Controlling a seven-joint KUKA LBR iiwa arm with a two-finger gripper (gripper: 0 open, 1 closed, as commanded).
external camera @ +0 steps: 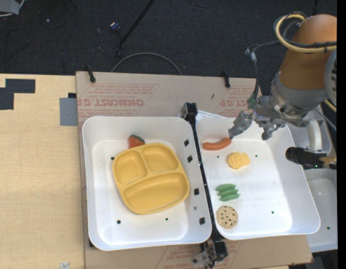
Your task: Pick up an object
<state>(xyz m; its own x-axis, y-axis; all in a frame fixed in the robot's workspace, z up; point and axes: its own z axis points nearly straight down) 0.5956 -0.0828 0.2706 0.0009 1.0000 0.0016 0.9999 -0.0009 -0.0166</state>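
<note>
Cookie (226, 217) low in the right bin (296, 217), peas (228, 192) and sausage (216, 144) above; open, empty gripper (255, 129) hangs upper right, risks clipping the sausage's end and rolling it against the wall.

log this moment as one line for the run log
gripper: open, above right bin, holds nothing | right bin: sausage, corn, peas, cookie | left bin: yellow tray

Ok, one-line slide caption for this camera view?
Gripper hovering above the right bin near the sausage; nothing held.
</note>
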